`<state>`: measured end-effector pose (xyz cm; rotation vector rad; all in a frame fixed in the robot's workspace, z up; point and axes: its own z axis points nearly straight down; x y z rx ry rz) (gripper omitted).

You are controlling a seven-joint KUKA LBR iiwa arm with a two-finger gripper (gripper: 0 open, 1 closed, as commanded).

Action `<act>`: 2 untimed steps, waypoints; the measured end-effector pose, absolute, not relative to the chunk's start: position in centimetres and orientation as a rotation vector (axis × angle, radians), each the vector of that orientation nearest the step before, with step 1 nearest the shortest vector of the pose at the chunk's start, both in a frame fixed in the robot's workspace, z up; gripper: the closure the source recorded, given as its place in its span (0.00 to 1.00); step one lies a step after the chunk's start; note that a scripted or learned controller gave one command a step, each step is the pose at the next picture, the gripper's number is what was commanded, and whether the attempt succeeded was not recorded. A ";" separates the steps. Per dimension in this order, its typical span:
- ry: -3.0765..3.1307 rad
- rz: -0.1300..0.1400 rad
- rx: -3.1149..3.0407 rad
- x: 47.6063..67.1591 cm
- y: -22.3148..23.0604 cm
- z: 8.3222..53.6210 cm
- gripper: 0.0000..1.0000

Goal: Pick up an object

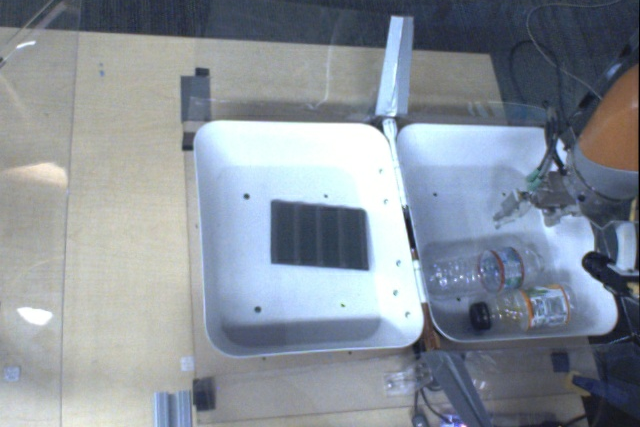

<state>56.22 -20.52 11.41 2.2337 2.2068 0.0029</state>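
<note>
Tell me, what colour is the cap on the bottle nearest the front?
Black cap, camera view.

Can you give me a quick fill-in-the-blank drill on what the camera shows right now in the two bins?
1. Both plastic bottles lie in the ____ bin.
2. The dark ribbed mat lies in the ____ bin.
3. The bottle with the yellow label has a ____ cap.
4. The gripper is above the right bin, on the ____ side of the clear bottle.

Missing words: right; left; black; far
</note>
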 end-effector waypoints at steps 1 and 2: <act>2.339 0.014 2.077 49.8 -18.4 9.0 0.00; 2.594 0.014 1.739 50.0 -12.5 9.1 0.00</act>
